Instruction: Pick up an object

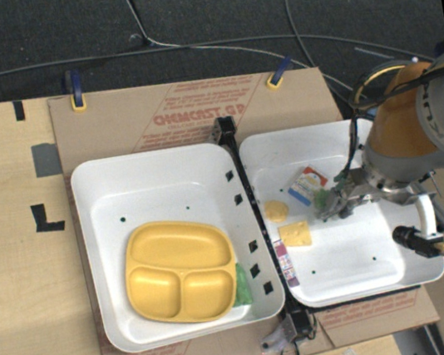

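Observation:
The right bin (348, 273) holds several small objects. A small packet (307, 182) with red, white and blue print lies near its middle, and something green (323, 196) sits just right of it. A round yellow piece (275, 210) and a yellow square piece (296, 234) lie toward the bin's left side. A thin purple and white strip (284, 261) runs along the left wall. My gripper (334, 204) hangs low over the bin, right beside the green thing and the packet. Its dark fingers blur together.
The left bin (90, 194) holds a yellow divided tray (180, 269) with a green item (242, 285) at its right edge. Clips line the wall between the bins. The arm's orange band (398, 122) and cables hang over the right bin's far right.

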Robot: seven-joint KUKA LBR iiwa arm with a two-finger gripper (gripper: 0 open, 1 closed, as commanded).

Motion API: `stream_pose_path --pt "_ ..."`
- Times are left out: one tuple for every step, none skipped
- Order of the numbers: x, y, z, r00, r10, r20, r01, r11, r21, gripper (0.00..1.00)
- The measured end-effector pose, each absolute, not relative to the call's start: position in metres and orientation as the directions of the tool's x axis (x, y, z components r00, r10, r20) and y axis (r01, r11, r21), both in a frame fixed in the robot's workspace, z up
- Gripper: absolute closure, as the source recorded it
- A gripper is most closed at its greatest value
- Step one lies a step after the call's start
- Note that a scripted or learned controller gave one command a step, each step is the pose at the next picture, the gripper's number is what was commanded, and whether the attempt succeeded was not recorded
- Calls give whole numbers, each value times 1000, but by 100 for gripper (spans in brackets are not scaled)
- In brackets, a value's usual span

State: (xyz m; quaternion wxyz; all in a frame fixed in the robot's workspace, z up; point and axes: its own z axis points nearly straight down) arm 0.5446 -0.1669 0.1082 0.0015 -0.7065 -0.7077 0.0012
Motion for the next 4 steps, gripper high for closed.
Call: stream_pose_path --pt "539 -175 161 0 1000 -1 1000 0 3 100" --pt "548 -168 213 -2 1000 -1 1000 2 5 100" --pt "549 -168 251 -2 1000 -1 1000 2 4 100" --pt "569 -108 250 -8 1000 2 1000 8 0 100"
